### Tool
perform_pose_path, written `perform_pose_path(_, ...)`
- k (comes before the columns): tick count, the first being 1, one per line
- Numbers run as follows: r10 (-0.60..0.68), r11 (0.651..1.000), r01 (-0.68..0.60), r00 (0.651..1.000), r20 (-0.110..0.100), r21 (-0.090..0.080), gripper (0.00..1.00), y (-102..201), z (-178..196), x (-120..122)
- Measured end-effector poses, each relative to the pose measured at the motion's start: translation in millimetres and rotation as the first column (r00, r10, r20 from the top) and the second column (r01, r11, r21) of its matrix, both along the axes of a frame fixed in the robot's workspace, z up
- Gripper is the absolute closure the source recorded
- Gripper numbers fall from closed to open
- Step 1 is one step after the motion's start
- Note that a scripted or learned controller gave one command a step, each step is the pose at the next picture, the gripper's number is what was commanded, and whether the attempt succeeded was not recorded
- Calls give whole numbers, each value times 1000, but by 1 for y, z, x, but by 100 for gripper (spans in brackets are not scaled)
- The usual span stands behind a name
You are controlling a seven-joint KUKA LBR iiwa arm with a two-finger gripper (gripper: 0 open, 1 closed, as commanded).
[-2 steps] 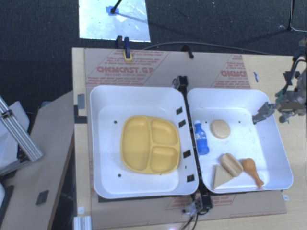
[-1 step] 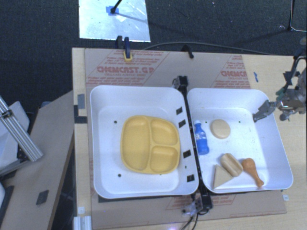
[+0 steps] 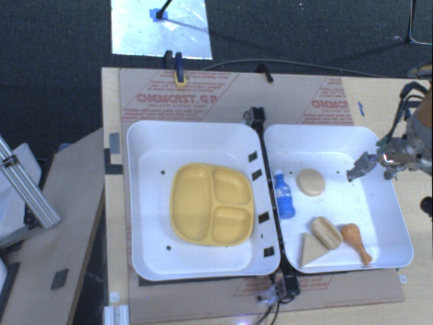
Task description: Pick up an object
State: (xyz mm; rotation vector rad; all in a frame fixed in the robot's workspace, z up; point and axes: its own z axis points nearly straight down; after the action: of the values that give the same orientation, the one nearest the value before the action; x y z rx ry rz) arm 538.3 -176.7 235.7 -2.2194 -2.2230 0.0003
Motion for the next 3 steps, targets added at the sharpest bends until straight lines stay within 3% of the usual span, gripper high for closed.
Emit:
perform_pose_path(2,0,1000,0,1000,-2,0,0,-6,-118,7)
perform_pose_path(3,1,1000,-1,1000,4,-2,100,-7,-104,8)
